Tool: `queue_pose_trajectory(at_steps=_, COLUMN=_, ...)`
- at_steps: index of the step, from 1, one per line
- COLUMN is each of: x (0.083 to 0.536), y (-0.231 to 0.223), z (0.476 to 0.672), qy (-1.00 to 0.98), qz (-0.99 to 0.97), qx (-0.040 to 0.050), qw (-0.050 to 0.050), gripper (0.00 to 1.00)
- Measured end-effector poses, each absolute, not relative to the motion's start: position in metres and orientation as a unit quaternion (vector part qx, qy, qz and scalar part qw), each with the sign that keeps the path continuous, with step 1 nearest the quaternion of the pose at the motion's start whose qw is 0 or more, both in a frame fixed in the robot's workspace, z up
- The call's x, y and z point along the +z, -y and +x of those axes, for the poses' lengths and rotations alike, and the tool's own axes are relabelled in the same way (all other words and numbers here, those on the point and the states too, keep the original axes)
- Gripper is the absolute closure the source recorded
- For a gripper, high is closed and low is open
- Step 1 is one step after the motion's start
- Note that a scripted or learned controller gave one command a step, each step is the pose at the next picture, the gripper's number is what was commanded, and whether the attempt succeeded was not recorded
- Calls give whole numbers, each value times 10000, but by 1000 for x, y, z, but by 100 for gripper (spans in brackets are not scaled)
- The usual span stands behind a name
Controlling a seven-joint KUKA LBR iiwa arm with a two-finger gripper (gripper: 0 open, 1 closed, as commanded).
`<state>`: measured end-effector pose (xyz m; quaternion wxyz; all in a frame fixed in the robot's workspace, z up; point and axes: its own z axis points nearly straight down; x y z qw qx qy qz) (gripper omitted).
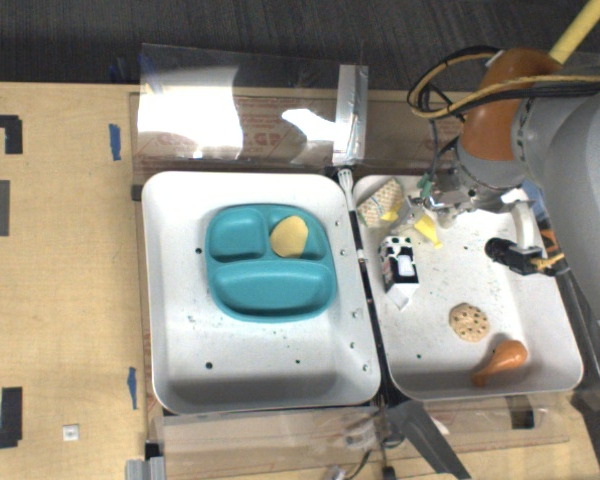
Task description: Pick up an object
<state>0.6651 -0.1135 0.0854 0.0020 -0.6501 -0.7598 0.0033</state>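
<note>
Tray (pixel 270 288) in left bin (pixel 170 348); cookie (pixel 468 321) in right bin (pixel 550 353).

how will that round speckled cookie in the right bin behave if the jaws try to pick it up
The cookie lies flat on the right bin floor, so it probably offers little edge to grip. It looks thin and light, likely to slide when nudged. Being round, it might roll if tipped on edge.

**Bench and Floor Around the Bins**

A light wooden bench (pixel 60 268) lay under the two white bins (pixel 170 368). Dark carpeted floor (pixel 230 8) ran behind it. Black markings and blue tape (pixel 114 140) sat left of the bins; a glaring clear panel (pixel 240 118) stood behind them.
</note>
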Motion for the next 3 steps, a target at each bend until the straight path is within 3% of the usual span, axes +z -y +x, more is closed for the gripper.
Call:
queue_pose_trajectory(at_steps=1, x=94, y=115, z=662, qy=7606, qz=-6491, qx=92, qw=64, gripper=100)
queue_pose_trajectory(at_steps=2, x=97, y=104, z=643, qy=7557, qz=-6549, qx=1, qw=0, gripper=100)
queue_pose_trajectory(at_steps=3, x=190, y=23, z=662, qy=7583, qz=-6519, qx=-40, qw=-30, gripper=100)
